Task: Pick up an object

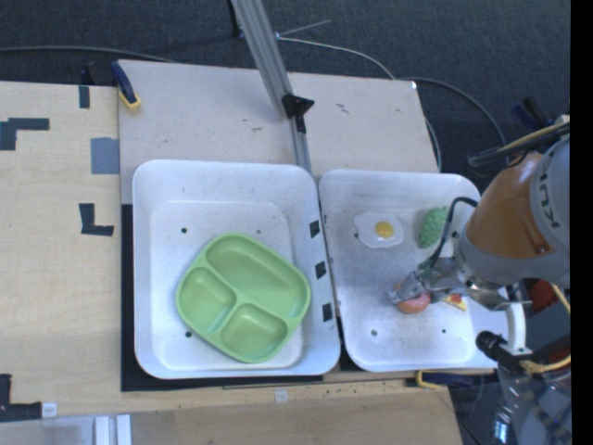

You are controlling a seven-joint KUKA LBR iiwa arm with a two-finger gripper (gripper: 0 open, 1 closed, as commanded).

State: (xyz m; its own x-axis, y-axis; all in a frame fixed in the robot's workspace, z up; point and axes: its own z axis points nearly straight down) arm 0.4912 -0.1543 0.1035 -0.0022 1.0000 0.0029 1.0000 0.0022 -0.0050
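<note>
A: The gripper point(414, 293) is hovering low in the right bin point(371, 341), right at a small reddish object point(414, 303). Whether it is gripping anything, I cannot tell.

B: And leftward?

A: A green divided plate point(243, 297) is lying in the left bin point(157, 248); then a fried-egg toy point(380, 231) and a green object point(432, 226).

B: Risk?

A: The rounded piece could be slipping aside, I judge.

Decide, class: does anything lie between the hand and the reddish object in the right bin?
Nothing visible does. The hand is right at the reddish object; the fried egg and green item lie apart, farther back.
</note>
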